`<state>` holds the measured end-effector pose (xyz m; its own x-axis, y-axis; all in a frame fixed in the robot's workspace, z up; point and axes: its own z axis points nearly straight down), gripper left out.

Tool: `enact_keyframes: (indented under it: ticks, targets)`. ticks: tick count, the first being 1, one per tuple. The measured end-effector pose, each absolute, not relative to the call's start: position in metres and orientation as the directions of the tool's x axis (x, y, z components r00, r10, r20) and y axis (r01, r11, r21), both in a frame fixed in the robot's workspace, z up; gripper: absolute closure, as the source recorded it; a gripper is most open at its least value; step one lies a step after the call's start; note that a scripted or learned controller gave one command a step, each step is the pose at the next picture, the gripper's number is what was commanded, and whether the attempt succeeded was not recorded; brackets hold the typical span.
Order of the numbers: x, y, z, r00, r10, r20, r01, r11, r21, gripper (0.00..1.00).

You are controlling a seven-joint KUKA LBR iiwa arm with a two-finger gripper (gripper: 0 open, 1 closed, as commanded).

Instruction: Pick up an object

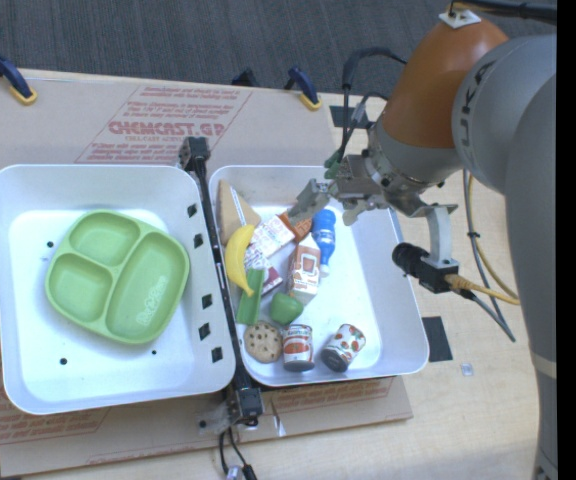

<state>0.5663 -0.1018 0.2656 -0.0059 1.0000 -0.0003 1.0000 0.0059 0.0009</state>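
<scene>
Blue bottle (pixel 324 236) in the right bin (pixel 393 298) looked light, stiff, slippery; best gripped mid-body. Gripper (pixel 308 206) hovered just above it, jaws apparently spread, empty.

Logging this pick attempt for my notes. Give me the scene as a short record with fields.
left bin: holds a green divided plate
right bin: a pile with banana, blue bottle, cookie, two cans
gripper: above the right bin's far end, near the blue bottle
held: nothing seen between its fingers
</scene>
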Motion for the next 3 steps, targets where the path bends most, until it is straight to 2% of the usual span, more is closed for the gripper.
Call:
enact_keyframes:
  ticks: [1, 2, 3]
  targets:
    - [0.552, -0.1, 0.172, -0.006, 1.0, 0.001, 1.0, 0.006, -0.005, 0.0]
    - [0.585, -0.131, 0.119, -0.005, 1.0, 0.002, 1.0, 0.005, -0.004, 0.0]
    - [0.585, -0.131, 0.129, -0.01, 1.0, 0.003, 1.0, 0.01, -0.005, 1.0]
